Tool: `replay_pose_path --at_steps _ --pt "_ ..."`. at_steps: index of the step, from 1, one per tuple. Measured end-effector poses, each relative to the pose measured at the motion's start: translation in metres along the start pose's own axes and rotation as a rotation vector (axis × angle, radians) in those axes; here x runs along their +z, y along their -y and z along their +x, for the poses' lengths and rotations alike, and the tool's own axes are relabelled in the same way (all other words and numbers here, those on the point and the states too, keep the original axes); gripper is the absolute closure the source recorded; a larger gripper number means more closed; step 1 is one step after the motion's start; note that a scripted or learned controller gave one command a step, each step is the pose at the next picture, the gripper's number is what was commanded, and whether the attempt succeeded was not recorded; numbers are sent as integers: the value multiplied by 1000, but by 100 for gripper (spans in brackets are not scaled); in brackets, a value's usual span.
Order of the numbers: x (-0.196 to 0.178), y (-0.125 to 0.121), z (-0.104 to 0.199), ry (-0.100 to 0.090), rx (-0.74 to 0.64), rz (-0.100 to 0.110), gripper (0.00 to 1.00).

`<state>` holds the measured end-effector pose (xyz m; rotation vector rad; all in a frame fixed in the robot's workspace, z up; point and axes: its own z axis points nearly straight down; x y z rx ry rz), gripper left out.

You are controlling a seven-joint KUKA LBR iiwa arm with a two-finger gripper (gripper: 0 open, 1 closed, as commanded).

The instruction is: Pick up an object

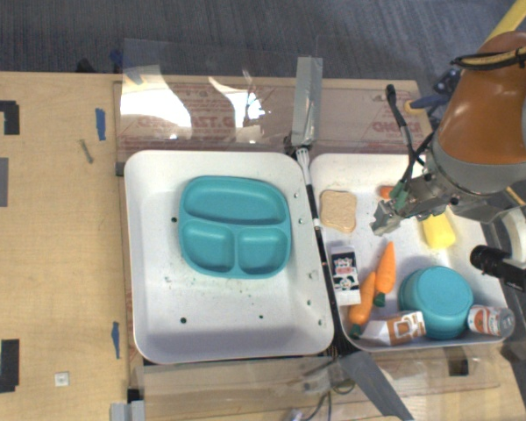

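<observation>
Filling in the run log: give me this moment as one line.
gripper: low in right bin | nearest: bread slice, carrot | holding: nothing seen | left bin: teal tray

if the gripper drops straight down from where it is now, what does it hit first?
Likely bare floor of the right bin. The gripper hangs between the bread slice and the yellow object, above the carrot. Depth is unclear from this slanted view.

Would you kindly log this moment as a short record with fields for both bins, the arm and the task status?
left bin: teal divided plate
right bin: tan bread slice, two carrots, small carton, teal bowl, bottle, yellow item
arm: gripper low over right bin, beside the bread slice
task status: nothing seen held
</observation>
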<state>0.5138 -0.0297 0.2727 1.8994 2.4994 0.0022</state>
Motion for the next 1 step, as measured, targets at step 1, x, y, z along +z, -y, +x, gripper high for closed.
replay_pose_path --at_steps 1 --pt "-28 23 -95 3 -198 2 100"
